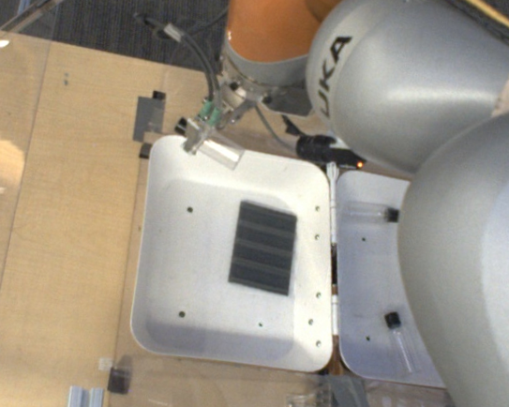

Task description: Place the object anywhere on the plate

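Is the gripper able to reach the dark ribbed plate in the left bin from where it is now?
Probably yes. The dark ribbed plate lies flat and uncovered in the middle of the left bin, with nothing on it. The gripper is at the bin's far left corner, with open bin floor between them.

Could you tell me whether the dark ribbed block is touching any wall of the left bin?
Apart. The camera view shows the dark ribbed block lying flat mid-floor in the left bin, with bare white floor visible around all four edges.

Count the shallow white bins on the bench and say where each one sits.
2. The left bin lies in full view, with a dark ribbed rectangular object inside. The right bin sits directly beside it, largely hidden under the grey arm.
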